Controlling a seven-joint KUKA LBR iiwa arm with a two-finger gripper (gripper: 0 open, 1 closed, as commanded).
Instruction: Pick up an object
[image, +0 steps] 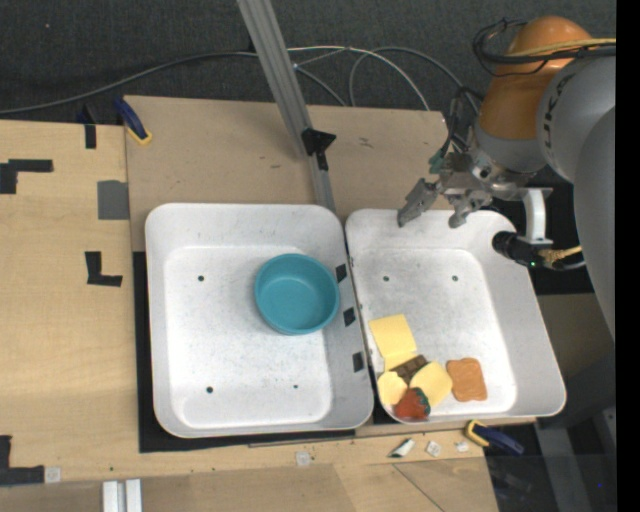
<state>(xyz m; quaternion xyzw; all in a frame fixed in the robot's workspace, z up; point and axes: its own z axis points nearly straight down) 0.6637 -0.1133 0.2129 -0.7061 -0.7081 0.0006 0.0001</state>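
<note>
**Pincer spread, nothing in it**

Right bin (520, 300), near end: yellow blocks (393, 337), red piece (411, 404), orange piece (466, 379), clustered. Left bin (180, 300): teal bowl (295, 292), upright. Far: pincer (438, 212) above right bin's far rim, fingers apart.

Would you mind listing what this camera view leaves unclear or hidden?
- Dark item in the right bin: overlapped by yellow blocks, identity unclear.
- Red object: partly under a yellow piece, shape unclear.
- Small bits on the bench: too small to identify.
- Arm: cut off by the right edge.

Bowl (295, 292) in left bin (180, 240)
</note>
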